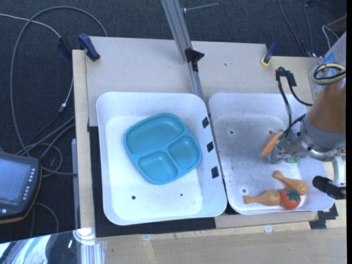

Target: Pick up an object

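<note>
The arm reaches in from the right and its hand [281, 150] sits low in the right bin [242, 120], by the bin's right side. An orange carrot [272, 143] lies tilted right against the hand, with something small and green [291, 159] just beside it under the wrist. The hand's working end is buried under the wrist and blurred, so I cannot tell whether it is open, closed, or gripping the carrot.

Toward the near right corner of the same bin lie three more toys: a tan drumstick [263, 198] lying flat, a red tomato [290, 198] touching its right end, and a second tan drumstick [291, 182] just beyond the tomato. The left bin [110, 147] holds a blue divided plate [162, 147], well apart from the arm.

The carrot looks like the thing being tried for, since it is the piece touching the hand. To do this step well, the hand should straddle the carrot across its narrow width, near the middle of its length, not at the thin tip, where a tapered shape tends to squirt out. It should settle right down to the bin floor before closing, then rise straight up and slowly. The green piece alongside could get pinched in as well, so a centred approach matters. If the carrot slips, the drumstick lying in open space is an easier target.
</note>
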Available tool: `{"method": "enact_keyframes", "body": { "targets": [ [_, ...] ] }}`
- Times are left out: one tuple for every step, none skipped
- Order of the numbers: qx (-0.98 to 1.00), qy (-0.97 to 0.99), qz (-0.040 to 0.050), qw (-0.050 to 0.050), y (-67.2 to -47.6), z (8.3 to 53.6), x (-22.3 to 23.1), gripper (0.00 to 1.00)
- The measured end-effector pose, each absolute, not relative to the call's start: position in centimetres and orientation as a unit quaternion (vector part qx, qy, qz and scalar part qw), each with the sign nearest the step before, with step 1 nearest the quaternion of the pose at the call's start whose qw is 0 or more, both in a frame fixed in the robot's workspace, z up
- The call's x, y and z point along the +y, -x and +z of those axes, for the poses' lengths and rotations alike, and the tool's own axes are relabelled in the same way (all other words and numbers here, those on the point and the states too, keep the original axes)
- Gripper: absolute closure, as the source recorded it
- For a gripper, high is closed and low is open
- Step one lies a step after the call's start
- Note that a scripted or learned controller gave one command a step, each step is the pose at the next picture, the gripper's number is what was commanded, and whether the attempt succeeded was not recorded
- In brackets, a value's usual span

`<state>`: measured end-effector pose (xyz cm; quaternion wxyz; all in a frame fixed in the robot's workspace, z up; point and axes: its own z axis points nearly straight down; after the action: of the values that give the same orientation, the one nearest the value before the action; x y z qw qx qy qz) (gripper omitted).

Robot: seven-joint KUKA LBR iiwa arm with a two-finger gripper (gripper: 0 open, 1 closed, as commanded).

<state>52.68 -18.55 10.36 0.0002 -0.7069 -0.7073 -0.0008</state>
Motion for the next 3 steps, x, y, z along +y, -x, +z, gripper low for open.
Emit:
{"method": "enact_keyframes", "body": {
  "targets": [
    [-0.707,0.707,-0.0013,-0.002,-52.3,15.0,-18.1,1.00],
    [-0.708,0.706,-0.0017,-0.003,-52.5,20.4,-18.1,1.00],
    [-0.710,0.705,-0.0013,0.000,-54.0,19.8,-12.9,1.00]
  ]
}}
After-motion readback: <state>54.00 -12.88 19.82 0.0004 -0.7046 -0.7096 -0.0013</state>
